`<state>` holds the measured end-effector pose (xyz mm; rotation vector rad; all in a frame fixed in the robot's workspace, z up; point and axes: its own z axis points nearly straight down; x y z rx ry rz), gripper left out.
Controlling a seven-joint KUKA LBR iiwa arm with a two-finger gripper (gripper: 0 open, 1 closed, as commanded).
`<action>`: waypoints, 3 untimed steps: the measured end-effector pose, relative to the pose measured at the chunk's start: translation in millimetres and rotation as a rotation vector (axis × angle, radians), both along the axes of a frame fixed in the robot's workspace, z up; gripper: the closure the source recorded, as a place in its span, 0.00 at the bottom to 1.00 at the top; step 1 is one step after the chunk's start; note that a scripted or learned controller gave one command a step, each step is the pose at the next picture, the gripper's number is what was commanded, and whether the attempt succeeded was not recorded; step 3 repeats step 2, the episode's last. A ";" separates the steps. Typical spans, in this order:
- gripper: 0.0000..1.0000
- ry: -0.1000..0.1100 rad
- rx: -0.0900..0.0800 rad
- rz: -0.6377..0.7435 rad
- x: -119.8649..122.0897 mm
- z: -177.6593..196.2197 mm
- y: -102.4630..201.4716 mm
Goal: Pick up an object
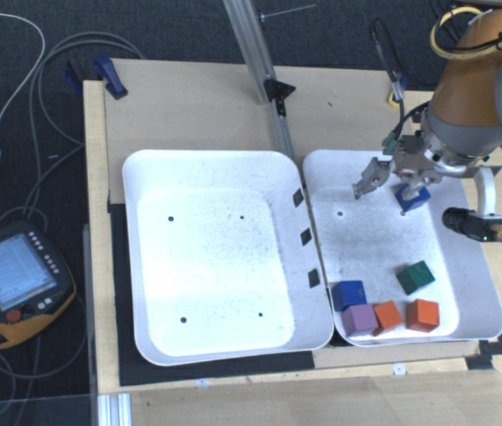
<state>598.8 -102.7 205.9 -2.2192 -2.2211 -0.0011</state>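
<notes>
Blocks: two blue [349, 293], two orange [388, 315], one green [415, 276], one purple [358, 319].

A small blue block [411, 197] sits tilted, partly hidden, near the right bin's [464, 327] far end.

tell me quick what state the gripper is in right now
Gripper: above the right bin's far end by a blue block; open or shut cannot be told.

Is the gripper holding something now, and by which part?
Cannot be told. A blue block sits right at the gripper, but whether it is between the fingers is unclear.
</notes>
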 end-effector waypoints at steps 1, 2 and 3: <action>0.00 -0.011 -0.006 -0.003 9.3 67.2 -48.0; 0.00 0.012 0.002 -0.006 -69.4 -28.6 -79.4; 0.00 0.012 0.002 -0.006 -69.4 -28.6 -79.4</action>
